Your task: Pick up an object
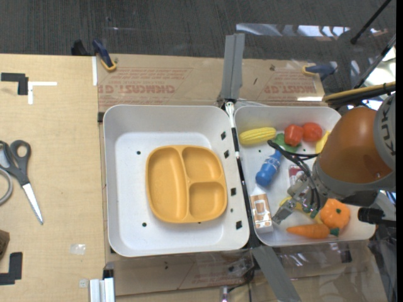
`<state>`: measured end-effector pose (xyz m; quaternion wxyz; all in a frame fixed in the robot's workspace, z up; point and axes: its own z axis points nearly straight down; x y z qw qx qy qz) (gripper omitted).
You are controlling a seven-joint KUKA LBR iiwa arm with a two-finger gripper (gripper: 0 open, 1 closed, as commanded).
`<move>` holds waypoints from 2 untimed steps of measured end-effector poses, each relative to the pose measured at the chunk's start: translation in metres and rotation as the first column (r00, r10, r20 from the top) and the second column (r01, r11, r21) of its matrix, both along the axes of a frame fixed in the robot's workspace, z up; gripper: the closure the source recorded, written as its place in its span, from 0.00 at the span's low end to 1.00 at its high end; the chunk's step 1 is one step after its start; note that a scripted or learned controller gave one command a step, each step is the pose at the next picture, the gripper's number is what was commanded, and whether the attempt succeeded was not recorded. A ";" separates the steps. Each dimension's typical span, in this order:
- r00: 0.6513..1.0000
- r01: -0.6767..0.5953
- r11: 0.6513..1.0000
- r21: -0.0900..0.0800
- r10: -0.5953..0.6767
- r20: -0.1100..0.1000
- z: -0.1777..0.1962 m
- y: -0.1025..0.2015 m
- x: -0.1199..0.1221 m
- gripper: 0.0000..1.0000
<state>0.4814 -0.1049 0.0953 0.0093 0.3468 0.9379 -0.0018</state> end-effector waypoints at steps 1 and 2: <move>0.873 0.488 0.873 0.008 -0.488 -0.015 -0.001 -0.004 0.085 0.00; 0.841 0.542 0.841 0.007 -0.541 -0.013 -0.003 0.002 0.016 0.00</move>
